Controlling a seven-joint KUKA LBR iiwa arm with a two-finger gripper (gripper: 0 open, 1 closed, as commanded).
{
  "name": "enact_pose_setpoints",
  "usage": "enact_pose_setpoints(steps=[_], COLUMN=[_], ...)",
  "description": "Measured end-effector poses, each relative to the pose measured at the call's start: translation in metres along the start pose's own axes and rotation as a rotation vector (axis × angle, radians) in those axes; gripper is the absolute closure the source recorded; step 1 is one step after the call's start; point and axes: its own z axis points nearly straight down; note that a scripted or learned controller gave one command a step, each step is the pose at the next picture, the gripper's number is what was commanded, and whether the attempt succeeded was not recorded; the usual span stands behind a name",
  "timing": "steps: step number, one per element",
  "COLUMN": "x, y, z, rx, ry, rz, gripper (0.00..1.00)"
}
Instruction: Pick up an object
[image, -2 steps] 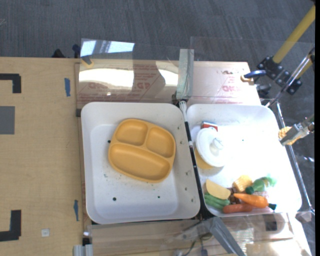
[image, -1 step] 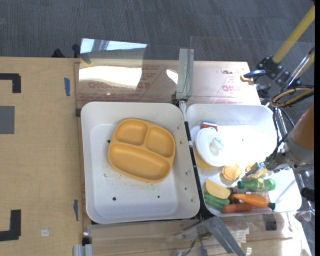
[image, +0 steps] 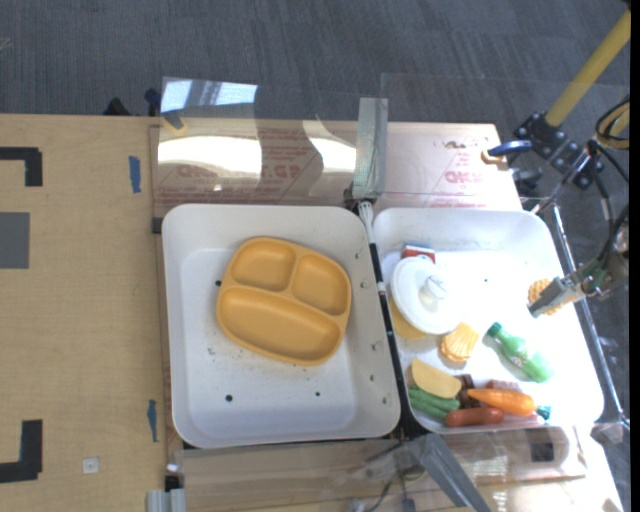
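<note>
Camera view puts the pincer (image: 553, 296) at the right bin's (image: 560, 240) far edge, seemingly clamped on a small orange waffle-like piece (image: 541, 291); a shallow hold might let it slip back among the toy food.

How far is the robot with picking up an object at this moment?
Nothing looks done yet: the toy foods, such as the carrot and the green bottle, lie in the right bin. In hand: the gripper is at that bin's right side, next to a small orange waffle-like piece; whether it grips the piece is unclear. Left: a visible grasp and a lift. The yellow divided plate sits in the left bin.
</note>
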Motion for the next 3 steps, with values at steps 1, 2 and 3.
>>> enact_pose_setpoints(steps=[1, 2, 3], x=[-0.027, -0.009, 0.008], y=[0.001, -0.017, -0.015], z=[-0.023, 0.149, 0.046], rx=[0.015, 0.005, 0.009], ry=[0.001, 0.000, 0.003], rz=[0.786, 1.068, 0.376], gripper=[1.00, 1.00, 1.00])
